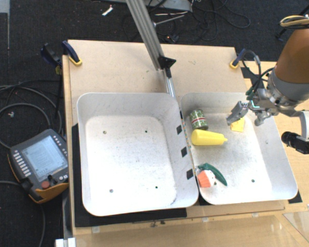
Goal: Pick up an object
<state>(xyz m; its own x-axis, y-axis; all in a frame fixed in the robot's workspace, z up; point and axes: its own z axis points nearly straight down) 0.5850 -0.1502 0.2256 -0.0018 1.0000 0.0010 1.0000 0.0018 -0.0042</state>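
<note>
The right bin holds four objects. A small green can lies near its left wall, and just below it lies a yellow cone-shaped piece. At the bin's front left rests a green and orange toy. A small yellow block sits toward the back. My gripper hangs above the back of this bin, its fingers spread apart over the yellow block, nothing held between them.
The left bin stands beside the right one. A slanted metal pole crosses the bench at the back. Clamps sit at the bench's back corners. A teach pendant lies on the floor at left.
</note>
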